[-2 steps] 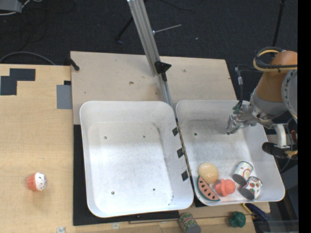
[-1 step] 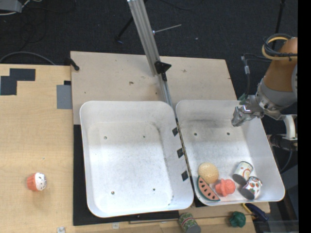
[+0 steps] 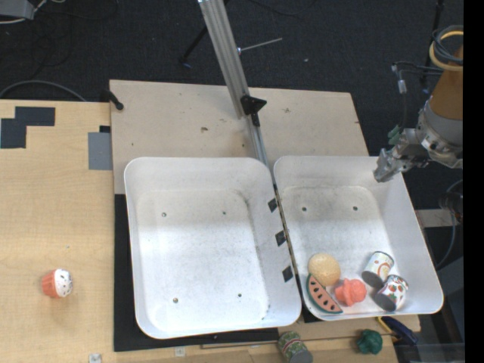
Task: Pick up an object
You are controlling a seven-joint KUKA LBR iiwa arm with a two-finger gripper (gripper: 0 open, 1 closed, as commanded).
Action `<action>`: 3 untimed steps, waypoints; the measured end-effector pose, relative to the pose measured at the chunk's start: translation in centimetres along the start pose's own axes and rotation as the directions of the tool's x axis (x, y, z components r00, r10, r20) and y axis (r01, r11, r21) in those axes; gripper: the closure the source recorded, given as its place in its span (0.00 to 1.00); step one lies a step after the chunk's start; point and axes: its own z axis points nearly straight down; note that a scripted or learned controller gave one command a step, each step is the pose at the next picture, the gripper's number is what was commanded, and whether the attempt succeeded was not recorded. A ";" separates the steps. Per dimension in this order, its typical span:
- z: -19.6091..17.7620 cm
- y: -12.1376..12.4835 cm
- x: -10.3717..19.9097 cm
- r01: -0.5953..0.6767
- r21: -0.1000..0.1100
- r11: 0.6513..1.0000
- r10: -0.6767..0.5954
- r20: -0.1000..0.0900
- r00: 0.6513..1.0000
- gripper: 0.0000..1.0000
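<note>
- White bins, two of them side by side on the tabletop (image 3: 189, 112); the left bin (image 3: 197, 248) has bare floor showing, the right bin (image 3: 340, 203) has all the stuff.
- Objects are bunched in the right bin's near corner: a tan ball (image 3: 324, 266), a watermelon slice (image 3: 323, 295) just below it, a pink toy (image 3: 350, 291) touching the slice, plus a small can (image 3: 379, 264) and a patterned cup (image 3: 392, 289) right beside each other.
- Tool (image 3: 384, 166) sits over the right bin's far right rim, well apart from that pile. Honestly can't tell its state, too small and blurry.
- Random orange-white toy (image 3: 57, 283) sits on the wood off to the left.
</note>
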 end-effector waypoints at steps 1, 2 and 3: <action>-1.9 0.0 -0.1 0.001 0.003 1.000 -0.001 -0.001 1.000 1.00; -2.7 0.5 5.2 0.003 0.007 1.000 -0.003 -0.004 1.000 1.00; -3.0 -0.4 10.4 0.003 0.009 1.000 -0.003 -0.005 1.000 1.00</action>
